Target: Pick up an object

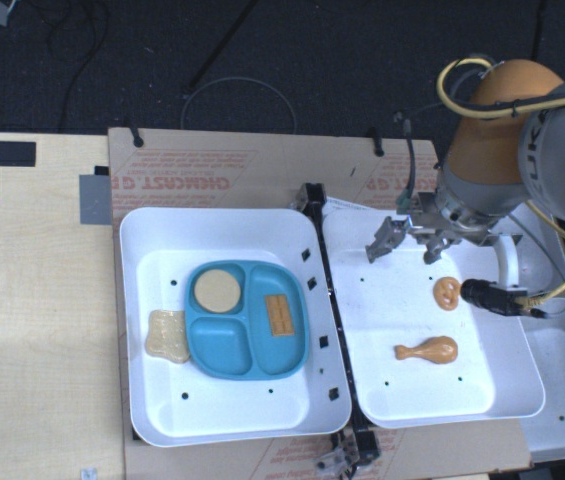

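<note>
While our gripper [409,244] hangs spread and empty, nothing is picked yet; the pretzel [447,293] waits at its four o'clock.

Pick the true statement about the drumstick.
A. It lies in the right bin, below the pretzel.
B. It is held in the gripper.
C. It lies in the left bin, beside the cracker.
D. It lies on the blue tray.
A: the drumstick lies on the right bin floor, below the pretzel, apart from the gripper.
</note>
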Motion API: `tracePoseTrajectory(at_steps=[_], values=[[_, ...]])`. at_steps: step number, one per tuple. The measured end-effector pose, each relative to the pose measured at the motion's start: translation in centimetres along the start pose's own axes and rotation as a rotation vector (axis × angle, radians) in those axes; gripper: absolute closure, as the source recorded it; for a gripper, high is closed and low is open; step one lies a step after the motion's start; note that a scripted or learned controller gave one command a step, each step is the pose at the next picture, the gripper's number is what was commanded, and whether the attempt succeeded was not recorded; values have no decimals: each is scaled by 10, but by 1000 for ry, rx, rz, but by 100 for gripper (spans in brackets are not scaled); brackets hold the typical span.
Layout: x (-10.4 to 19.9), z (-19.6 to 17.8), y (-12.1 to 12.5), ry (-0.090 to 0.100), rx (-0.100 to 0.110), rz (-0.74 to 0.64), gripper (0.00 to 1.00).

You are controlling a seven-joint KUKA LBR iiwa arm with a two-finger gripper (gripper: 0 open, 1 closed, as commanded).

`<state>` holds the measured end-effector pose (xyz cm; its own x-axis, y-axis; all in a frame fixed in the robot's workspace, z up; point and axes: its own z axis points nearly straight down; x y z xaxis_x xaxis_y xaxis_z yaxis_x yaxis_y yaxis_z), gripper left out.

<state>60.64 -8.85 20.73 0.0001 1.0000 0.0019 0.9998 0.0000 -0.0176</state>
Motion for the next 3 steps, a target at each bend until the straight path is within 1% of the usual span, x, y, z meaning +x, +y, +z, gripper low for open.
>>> tracePoseTrajectory(at_steps=[1,2,3], values=[[0,-9,2,-1,-14,-2,0],[3,36,-3,-1,-9,-1,0],[5,101,-5,-1,-8,0,0]])
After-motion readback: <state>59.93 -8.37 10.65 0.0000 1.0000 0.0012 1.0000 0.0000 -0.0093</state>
